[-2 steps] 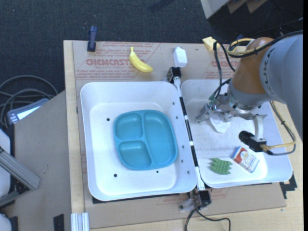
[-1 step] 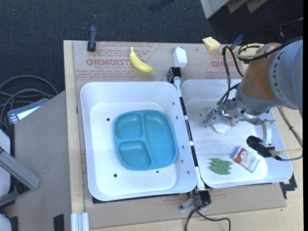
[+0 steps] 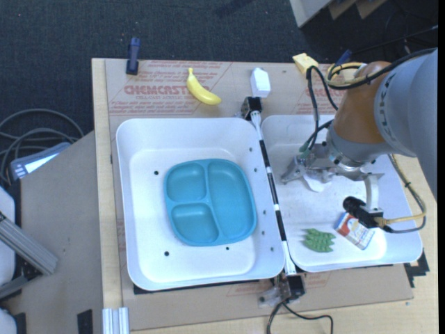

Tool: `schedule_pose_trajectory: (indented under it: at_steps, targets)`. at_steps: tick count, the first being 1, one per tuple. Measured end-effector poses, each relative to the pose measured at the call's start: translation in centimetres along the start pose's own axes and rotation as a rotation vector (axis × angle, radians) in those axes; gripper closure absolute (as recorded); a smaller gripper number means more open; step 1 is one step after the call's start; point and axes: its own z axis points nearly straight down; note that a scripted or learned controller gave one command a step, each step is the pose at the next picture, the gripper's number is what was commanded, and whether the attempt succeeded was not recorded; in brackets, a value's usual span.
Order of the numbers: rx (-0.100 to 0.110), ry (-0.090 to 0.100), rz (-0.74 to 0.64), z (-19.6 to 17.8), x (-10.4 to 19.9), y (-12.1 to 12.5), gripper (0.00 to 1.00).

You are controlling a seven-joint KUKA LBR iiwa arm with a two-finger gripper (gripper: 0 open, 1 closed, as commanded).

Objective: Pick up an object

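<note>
In the right bin (image 3: 396, 252) a ridged green leaf (image 3: 319, 240) lies near the front beside a small printed box (image 3: 354, 231), the gripper (image 3: 314, 177) low behind them over something white, grip untellable, while a smooth blue divided plate (image 3: 208, 201) fills the left bin (image 3: 139, 145).

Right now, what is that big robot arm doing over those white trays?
The robot arm is reaching down into the right tray, its gripper low near the tray floor. A green toy and a small box lie nearby. The left tray holds a blue plate. A banana sits behind the trays.
</note>
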Motion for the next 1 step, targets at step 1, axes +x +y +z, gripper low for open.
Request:
schedule_pose_trajectory:
  at_steps: [1]
  targets:
    - [-0.003,-0.002,0.001,-1.05,-0.06,0.06,1.0]
